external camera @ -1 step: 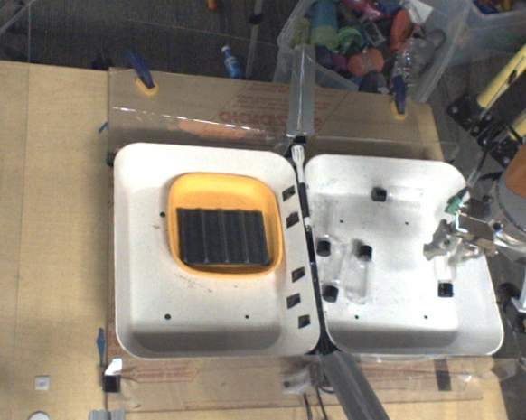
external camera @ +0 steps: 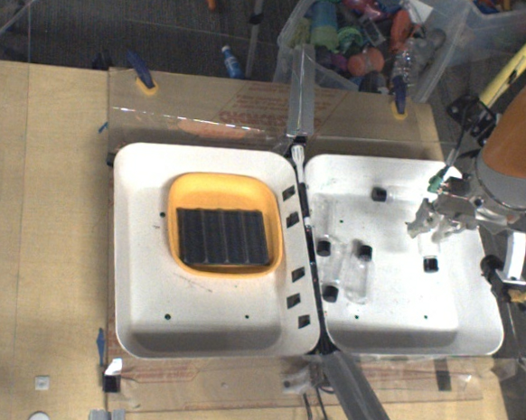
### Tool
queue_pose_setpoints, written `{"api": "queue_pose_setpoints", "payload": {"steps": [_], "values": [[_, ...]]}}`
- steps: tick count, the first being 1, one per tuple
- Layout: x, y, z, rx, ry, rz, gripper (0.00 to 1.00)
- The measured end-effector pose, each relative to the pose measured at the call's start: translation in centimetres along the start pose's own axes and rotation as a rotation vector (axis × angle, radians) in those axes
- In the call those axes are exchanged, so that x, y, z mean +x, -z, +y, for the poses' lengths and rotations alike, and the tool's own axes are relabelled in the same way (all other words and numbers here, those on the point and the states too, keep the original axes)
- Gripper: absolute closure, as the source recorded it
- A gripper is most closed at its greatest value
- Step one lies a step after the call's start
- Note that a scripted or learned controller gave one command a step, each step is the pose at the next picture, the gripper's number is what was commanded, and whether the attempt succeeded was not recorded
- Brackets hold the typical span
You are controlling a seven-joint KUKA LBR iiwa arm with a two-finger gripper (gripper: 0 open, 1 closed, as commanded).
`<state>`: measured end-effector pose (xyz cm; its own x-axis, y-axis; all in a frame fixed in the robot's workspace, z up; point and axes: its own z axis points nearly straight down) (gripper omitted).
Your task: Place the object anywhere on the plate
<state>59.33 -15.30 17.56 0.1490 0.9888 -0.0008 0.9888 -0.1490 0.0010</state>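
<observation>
The dark ridged object (external camera: 223, 238) is lying flat in the middle of the orange plate (external camera: 185, 191), its ribs running front to back and its edges sitting inside the plate's raised rim. Resting this squarely, it is looking settled rather than perched, so the placing step is, by my judgement, already done. The plate is sitting in the left bin (external camera: 137, 308), towards its back half. Across the divider, the gripper (external camera: 434, 225) is hanging over the right bin (external camera: 399, 322), well apart from the plate, with nothing visibly held in it. Whether it is open or closed I cannot tell at this size. Several small black pieces (external camera: 362, 251) are lying scattered on the right bin's floor, 1 of them just below the gripper. The grey arm (external camera: 521, 152) is reaching in from the right.
</observation>
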Motion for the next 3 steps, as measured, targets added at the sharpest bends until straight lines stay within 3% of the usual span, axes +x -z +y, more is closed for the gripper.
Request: {"api": "queue_pose_setpoints", "payload": {"steps": [1,2,3], "values": [[2.5,0.7,4.4,0.0,0.019,0.0,1.0],[2.7,3.7,7.1,-0.001,0.122,-0.001,1.0],[3.6,6.6,6.9,-0.003,0.238,-0.001,1.0]]}}
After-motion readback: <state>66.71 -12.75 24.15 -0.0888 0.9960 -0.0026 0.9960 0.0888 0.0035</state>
